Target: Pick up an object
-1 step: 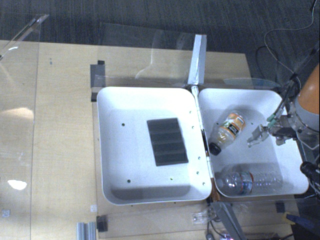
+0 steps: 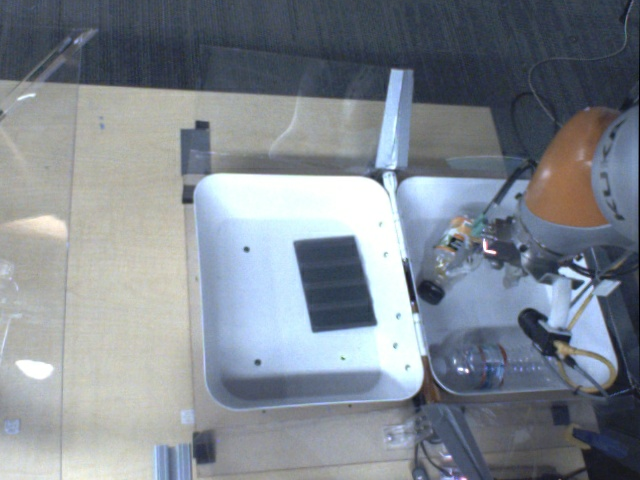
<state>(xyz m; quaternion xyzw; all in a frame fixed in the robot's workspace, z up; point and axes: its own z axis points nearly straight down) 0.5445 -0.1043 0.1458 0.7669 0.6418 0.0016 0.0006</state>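
Note:
In the left bin (image 2: 230, 268) a dark ribbed rectangular pad (image 2: 334, 283) lies flat near the middle. The right bin (image 2: 440, 193) holds a clear plastic bottle (image 2: 490, 365) lying on its side along the front wall. A small clear object with coloured bits (image 2: 455, 245) sits toward the back left, and a small black round piece (image 2: 431, 291) lies just in front of it. My gripper (image 2: 492, 244) is low over the right bin, right beside the clear coloured object, with the grey wrist and orange band (image 2: 572, 173) behind it.
A metal upright (image 2: 396, 118) stands at the back between the two bins. Clear plastic sheeting covers the bench on the left. Black and yellow cables (image 2: 560, 343) hang from the arm over the right bin's front right part.

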